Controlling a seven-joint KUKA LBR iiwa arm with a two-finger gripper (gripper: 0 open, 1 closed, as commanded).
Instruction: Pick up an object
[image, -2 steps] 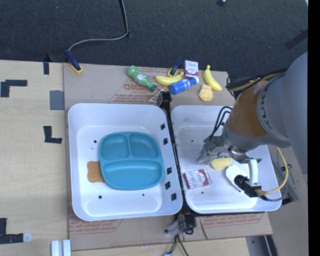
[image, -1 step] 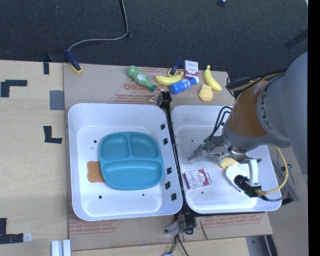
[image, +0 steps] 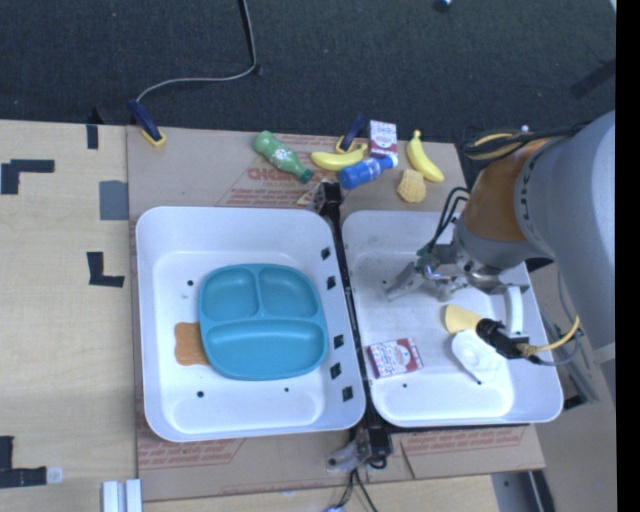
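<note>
Jaws (image: 405, 283): two thin grey fingers, spread apart and holding nothing, pointing down and left over the bare upper floor of the right bin (image: 520, 405).

Candidate things, right bin: a small red and white packet (image: 392, 357), flat, lying below and slightly left of the jaws near the bin's left wall, its long side running roughly left to right; a yellow piece (image: 459, 318), smooth and rounded, below and to the right; a white lump (image: 470, 355), glossy, just beside the yellow piece. The packet looks the clearest reach, though its flatness gives little to pinch.

Left bin (image: 160, 400): a blue divided plate (image: 264, 321), hard moulded plastic, three compartments; an orange slab (image: 187, 343) tucked under its left edge.

Desk (image: 60, 330), behind the bins: a green bottle (image: 282, 156), two toy bananas (image: 338, 158), a blue bottle (image: 362, 172), a small carton (image: 383, 135), a yellow wedge (image: 411, 185).
</note>
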